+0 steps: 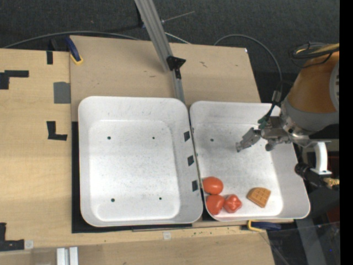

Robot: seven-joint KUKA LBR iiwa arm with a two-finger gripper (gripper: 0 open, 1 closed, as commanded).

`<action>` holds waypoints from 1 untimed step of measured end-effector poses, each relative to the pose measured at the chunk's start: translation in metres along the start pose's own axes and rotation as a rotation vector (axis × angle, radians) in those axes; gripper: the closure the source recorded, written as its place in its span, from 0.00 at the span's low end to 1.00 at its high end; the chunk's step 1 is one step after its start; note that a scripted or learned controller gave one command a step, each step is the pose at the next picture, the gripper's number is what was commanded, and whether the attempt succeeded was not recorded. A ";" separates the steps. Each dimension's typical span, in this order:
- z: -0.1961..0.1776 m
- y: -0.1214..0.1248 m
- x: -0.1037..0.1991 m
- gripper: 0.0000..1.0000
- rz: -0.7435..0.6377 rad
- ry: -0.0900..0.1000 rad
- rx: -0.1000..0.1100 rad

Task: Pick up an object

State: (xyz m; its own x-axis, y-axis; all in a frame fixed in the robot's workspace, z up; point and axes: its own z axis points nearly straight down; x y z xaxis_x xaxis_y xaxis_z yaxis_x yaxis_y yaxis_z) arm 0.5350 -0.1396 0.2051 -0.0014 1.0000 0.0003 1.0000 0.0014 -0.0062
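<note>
In the right bin [231,120], three red pieces lie at the near left corner: a round tomato-like one [213,185], another red piece [214,204] below it, and a small lumpy red one [233,203]. An orange-brown waffle-like piece [259,196] lies to their right. My gripper [246,141] hangs over the bin's middle right, well behind those objects, with nothing visible between its fingers. The fingers point left and down.
The left bin [132,159] sits beside the right one. A grey metal post [157,32] slants in from the top toward the seam between bins. The orange-banded arm [314,93] fills the right side. Black cables run behind the bench.
</note>
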 end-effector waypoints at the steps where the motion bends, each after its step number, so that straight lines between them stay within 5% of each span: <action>1: 0.046 0.005 -0.002 0.00 0.001 0.000 0.000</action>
State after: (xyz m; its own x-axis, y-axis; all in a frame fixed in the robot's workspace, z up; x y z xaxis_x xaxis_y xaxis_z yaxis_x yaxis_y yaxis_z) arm 0.5400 -0.1419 0.1590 -0.0006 1.0000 -0.0002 1.0000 0.0006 -0.0059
